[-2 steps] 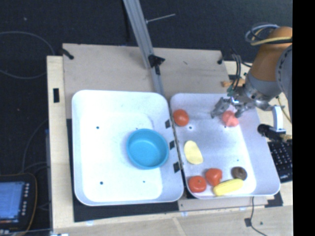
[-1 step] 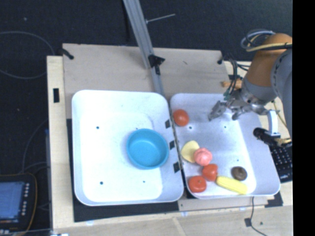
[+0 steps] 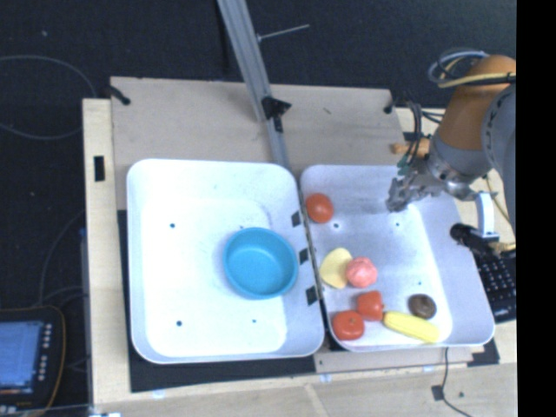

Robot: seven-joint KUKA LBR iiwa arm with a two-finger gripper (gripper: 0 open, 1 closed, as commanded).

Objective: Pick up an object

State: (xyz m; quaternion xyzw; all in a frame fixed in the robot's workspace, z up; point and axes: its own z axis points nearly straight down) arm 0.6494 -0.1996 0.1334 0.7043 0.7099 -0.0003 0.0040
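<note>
Gripper point(image 3: 398, 200) hangs over the right bin point(image 3: 452, 259), and we place the nearest object, the orange-red ball point(image 3: 319, 207), at 9 o'clock from it.

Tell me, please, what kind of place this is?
Probably a robotics lab bench for grasping trials: a grey arm with an orange band, two shallow white bins, small toy fruits like a yellow plastic banana.
</note>
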